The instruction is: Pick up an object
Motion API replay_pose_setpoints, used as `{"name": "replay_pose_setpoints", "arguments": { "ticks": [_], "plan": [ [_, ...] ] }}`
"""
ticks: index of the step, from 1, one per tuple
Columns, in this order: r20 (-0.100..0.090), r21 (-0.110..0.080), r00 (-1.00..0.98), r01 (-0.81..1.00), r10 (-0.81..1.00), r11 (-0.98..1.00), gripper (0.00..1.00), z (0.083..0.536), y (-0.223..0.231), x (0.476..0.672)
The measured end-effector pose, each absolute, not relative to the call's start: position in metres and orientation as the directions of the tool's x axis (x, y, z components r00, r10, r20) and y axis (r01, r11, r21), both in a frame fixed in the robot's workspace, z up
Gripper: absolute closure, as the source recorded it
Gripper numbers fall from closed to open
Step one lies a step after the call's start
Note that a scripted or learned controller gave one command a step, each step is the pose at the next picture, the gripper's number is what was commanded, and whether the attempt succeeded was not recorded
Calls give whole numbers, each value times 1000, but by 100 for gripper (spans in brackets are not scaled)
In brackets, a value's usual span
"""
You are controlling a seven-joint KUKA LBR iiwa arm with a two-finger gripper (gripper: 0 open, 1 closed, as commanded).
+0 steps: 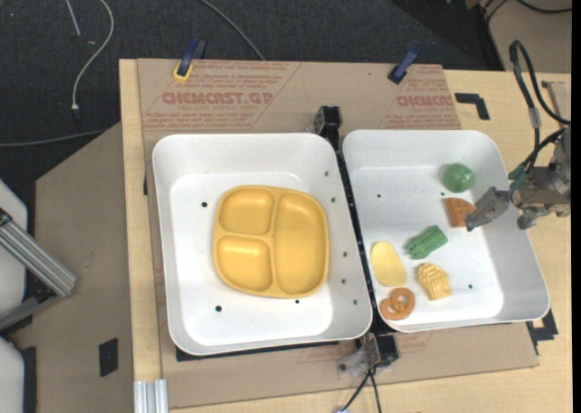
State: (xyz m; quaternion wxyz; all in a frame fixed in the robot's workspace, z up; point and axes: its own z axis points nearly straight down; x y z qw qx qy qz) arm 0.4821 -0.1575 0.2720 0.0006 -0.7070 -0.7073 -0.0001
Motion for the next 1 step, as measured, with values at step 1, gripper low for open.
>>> {"name": "replay_pose_setpoints", "arguments": {
  "ticks": [1],
  "plan": [
    [4, -7, -1, 1000, 1000, 1, 0, 220, -147, 485]
  ]
}}
